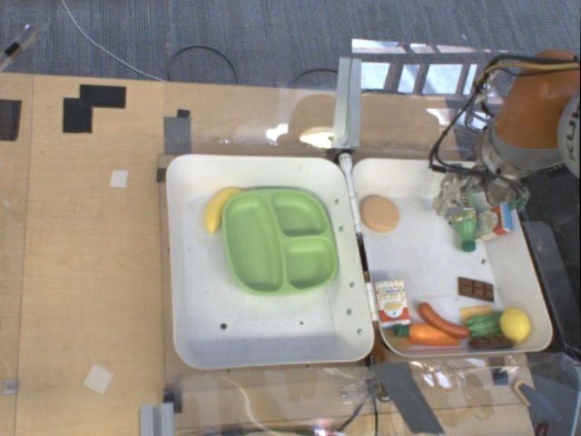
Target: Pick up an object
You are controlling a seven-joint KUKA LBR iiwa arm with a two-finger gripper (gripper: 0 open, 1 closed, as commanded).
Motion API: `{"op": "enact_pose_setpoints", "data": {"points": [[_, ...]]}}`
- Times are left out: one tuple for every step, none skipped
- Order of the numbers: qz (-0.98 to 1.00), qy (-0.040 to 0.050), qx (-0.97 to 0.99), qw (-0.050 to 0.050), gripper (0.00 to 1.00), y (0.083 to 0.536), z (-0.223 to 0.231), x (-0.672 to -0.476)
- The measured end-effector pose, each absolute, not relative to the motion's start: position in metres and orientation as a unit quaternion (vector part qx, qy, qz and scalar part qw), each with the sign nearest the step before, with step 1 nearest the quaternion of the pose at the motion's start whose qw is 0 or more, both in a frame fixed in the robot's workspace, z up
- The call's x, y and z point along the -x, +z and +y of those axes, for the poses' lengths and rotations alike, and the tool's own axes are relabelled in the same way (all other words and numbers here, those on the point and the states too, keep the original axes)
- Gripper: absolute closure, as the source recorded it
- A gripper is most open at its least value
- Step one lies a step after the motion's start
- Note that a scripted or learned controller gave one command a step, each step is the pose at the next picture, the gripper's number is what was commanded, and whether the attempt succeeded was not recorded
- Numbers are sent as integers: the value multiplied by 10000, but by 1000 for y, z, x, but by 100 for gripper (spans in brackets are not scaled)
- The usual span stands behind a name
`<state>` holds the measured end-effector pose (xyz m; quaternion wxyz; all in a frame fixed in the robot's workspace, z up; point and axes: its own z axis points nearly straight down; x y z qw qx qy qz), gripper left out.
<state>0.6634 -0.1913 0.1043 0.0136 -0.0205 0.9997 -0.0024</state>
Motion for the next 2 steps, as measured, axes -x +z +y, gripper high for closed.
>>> {"op": "enact_pose_setpoints", "data": {"points": [[9882,-3,-1527,96,100,207,-172,-632],[9640,5,-2657,41,100,208,-153,-587]]}}
